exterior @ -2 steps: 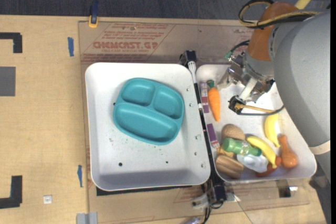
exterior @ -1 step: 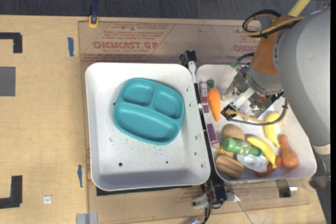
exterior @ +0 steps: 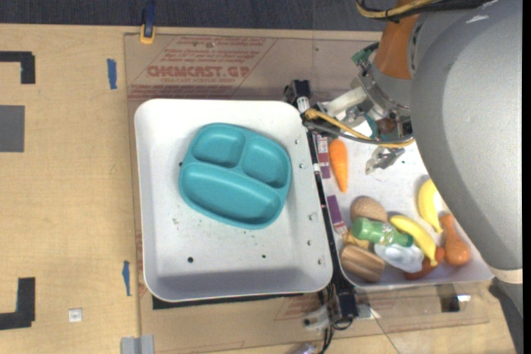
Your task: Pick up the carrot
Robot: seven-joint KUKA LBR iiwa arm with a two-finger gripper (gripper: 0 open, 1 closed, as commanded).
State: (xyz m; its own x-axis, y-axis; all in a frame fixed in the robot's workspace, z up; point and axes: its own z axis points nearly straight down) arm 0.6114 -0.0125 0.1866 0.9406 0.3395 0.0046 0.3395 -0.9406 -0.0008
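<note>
So the small orange carrot (exterior: 338, 162) lies ungrabbed by the right white bin's (exterior: 398, 178) left wall, gripper (exterior: 380, 147) just beside it, grip state can't tell.

Beside the left bin (exterior: 158, 203) sits 1 more white bin (exterior: 398, 178), making 2. The left bin holds 1 teal divided plate (exterior: 236, 175). The other holds 1 carrot (exterior: 338, 162) and 2 bananas (exterior: 419, 235).
</note>
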